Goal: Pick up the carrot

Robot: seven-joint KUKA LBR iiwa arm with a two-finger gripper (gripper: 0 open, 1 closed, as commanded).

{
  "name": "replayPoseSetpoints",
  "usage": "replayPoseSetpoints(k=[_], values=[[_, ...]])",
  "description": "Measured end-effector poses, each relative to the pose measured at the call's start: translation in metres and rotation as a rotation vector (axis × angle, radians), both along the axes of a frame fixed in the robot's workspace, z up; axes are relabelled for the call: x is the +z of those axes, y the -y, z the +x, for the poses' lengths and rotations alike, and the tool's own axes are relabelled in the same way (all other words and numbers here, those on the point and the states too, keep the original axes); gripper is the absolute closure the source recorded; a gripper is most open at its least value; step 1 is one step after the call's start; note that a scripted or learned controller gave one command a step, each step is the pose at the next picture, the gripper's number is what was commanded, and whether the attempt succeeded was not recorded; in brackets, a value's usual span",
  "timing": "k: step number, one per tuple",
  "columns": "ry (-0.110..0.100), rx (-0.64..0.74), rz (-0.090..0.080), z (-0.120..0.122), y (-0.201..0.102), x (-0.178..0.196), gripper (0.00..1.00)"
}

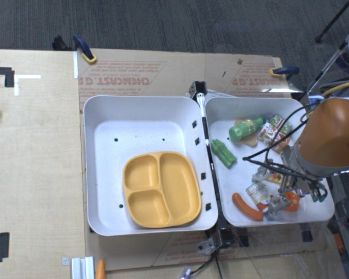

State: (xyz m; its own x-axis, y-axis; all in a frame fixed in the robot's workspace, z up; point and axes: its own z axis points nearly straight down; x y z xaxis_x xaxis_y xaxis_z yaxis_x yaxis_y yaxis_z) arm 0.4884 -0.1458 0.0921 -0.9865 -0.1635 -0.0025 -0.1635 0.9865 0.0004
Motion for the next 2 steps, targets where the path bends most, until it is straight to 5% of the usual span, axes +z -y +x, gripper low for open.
replayPoseSetpoints(k=[1, 2], values=[[0.004, -0.182, 0.0, 0.04, 0.032, 0.001, 0.0], [0.001, -0.506, 0.0, 0.01, 0.059, 0.0, 0.0]])
